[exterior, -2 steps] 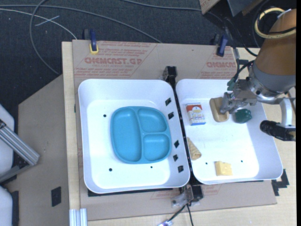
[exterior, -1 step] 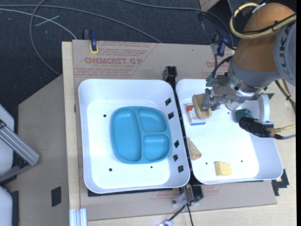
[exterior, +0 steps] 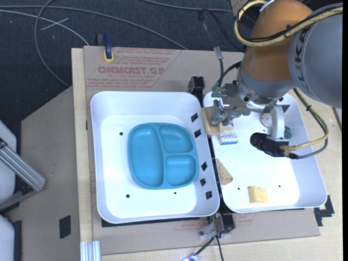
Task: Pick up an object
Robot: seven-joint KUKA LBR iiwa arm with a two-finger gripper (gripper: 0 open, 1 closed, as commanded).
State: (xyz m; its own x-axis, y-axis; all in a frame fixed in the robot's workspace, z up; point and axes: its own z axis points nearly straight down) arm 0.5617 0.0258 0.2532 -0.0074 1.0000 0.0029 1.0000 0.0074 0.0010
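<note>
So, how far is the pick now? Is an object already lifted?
Done: the gripper is low over the right bin, at its left edge by a small box. In hand: nothing visibly held. Left: grasping and lifting; the yellow block and the blue tray lie untouched.

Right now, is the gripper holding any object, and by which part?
It cannot be told. The gripper is low at the right bin's left edge, over a small box.
</note>
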